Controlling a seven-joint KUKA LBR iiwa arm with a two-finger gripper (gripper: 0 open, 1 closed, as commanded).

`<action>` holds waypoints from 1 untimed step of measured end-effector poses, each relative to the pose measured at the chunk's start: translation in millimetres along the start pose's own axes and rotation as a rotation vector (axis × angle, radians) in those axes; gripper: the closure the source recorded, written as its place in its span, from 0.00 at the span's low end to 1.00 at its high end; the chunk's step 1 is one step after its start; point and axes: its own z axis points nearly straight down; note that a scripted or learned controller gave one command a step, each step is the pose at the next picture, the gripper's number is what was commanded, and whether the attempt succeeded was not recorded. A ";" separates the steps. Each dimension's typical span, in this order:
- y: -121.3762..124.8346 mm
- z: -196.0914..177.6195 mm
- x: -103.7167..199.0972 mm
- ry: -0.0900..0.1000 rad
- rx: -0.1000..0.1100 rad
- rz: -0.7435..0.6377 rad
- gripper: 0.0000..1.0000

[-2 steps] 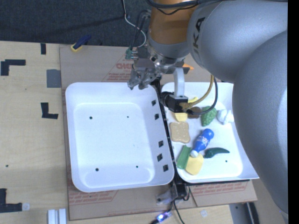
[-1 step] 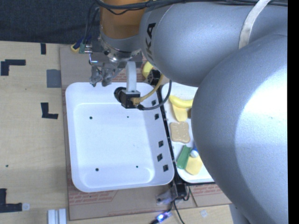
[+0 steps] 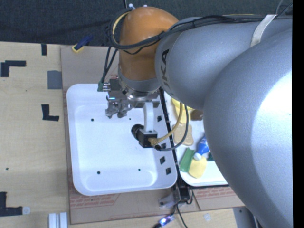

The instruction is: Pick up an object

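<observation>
You see the grey arm (image 3: 237, 94) reaching in from the right and covering most of the right bin (image 3: 209, 181), its orange band (image 3: 142, 32) standing over the far edge of the left bin (image 3: 78, 141). Below the band the gripper (image 3: 118, 107) hangs over the far part of the left bin's white floor, near its back wall. From this angle you cannot tell whether it is released or clenched, because the wrist blocks the view, and you can see nothing held in it. A black fitting (image 3: 142, 137) with a cable (image 3: 183, 127) looped from it sits lower on the wrist, over the left bin's right side beside the wall shared with the other bin. The objects you could pick lie in the right bin, well apart from the gripper. A green object (image 3: 186, 159) leans just beside the shared wall. A yellow object (image 3: 198, 166) lies touching it, with a blue piece (image 3: 203, 148), perhaps its cap, just above. A pale yellow object (image 3: 183, 120) shows farther back, partly hidden under the arm. The bench (image 3: 28, 141) to your left bears black tape marks (image 3: 47, 113), and a small blue and yellow item (image 3: 81, 42) lies at its far edge.
</observation>
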 end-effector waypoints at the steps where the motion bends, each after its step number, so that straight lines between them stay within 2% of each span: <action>1: -50.7 60.8 -2.2 0.000 0.002 -0.001 1.00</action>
